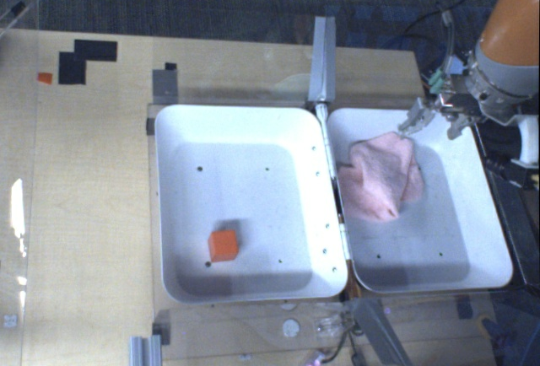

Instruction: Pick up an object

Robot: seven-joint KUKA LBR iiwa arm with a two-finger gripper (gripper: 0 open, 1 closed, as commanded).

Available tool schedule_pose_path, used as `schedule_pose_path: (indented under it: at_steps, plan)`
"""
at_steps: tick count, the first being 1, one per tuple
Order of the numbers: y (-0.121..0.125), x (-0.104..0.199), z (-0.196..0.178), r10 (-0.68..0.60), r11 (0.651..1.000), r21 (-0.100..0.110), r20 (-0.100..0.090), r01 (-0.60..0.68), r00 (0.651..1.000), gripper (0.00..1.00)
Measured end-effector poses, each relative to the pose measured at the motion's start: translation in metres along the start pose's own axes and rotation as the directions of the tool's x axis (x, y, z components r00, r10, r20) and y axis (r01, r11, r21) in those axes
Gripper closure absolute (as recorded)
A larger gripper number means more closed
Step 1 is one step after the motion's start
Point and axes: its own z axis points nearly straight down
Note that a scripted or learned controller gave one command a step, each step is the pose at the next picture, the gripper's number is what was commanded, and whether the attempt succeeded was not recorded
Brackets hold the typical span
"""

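- An orange block (224, 245) sits low on the floor of the left bin (177, 187), squarish, its edges slightly skewed to the bin's walls.
- A pink cloth (384, 176) lies crumpled in the right bin (472, 255), its long axis running from upper right to lower left.
- The gripper (434, 120) hangs over that bin's upper edge, just above the cloth, fingers spread and holding nothing, wrist angled in from the right.

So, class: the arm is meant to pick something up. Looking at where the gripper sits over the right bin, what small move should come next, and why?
Probably lower the gripper a little toward the pink cloth. It sits above the far edge of the right bin, just beside the cloth's upper corner and holding nothing, so the cloth is the closest target. The orange block lies off in the left bin.
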Motion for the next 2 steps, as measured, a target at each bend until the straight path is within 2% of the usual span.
schedule_pose_path:
  at_steps: [1, 2]
  plan:
    - [0.0, -0.065, 0.155, -0.351, 0.936, -0.001, 0.0, 0.351, 0.936, 0.0]
    - [-0.002, -0.045, 0.185, -0.418, 0.908, -0.016, 0.014, 0.418, 0.908, 0.0]
